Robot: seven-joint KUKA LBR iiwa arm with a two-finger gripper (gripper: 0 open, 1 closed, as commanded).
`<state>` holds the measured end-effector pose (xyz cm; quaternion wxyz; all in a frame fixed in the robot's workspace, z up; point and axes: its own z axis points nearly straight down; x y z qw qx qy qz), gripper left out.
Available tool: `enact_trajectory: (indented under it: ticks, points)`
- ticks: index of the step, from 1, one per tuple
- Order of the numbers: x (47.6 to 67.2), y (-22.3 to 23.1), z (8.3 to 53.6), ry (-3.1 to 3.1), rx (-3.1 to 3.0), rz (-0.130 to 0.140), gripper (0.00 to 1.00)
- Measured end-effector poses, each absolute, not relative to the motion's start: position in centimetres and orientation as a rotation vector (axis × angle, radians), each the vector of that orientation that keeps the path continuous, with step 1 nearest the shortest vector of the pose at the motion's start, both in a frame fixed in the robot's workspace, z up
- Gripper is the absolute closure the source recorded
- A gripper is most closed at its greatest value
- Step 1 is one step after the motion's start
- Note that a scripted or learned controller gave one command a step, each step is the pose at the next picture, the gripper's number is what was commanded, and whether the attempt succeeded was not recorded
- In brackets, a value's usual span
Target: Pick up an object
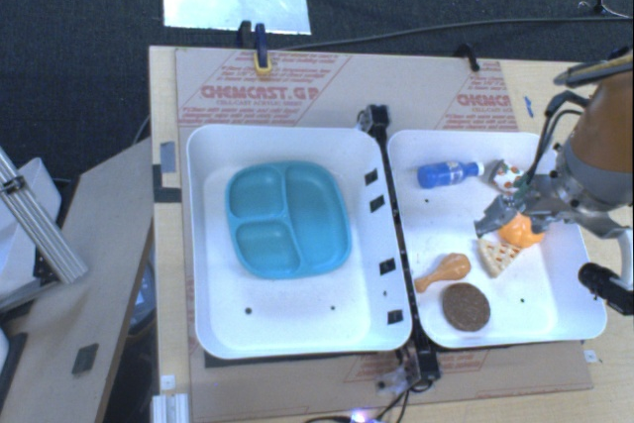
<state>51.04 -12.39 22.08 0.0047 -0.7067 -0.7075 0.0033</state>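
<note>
Camera view looks down on two white bins side by side. An orange toy [519, 233] lies in the right bin [565, 317], near its right side, and the gripper [500, 215] is right over it, its grey fingertips reaching toward the left. Whether the fingers are spread or closed cannot be told, nor whether they grip the orange toy; they seem to touch its upper left edge. The toy is a rounded lump with no clear long axis.

Just below it lies a pale wedge [498, 256], its point aimed down and left. Farther left, a tan drumstick shape [443, 270] runs lengthwise from lower left to upper right. A round brown disc [465, 306] sits below that. A blue bottle [448, 174] lies on its side near the top, cap pointing right, beside a small white item [506, 177].

The left bin [213, 312] holds a teal divided plate [287, 219].
</note>
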Motion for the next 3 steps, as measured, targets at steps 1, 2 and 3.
enact_trajectory:
  ticks: [1,2,3]
  points:
    - [51.3,-12.4,22.7,-2.226,-2.218,-0.002,0.00]
    - [51.5,-11.5,18.1,-2.222,-2.218,0.001,0.00]
    - [52.1,-10.8,13.4,-2.220,-2.218,0.002,0.00]
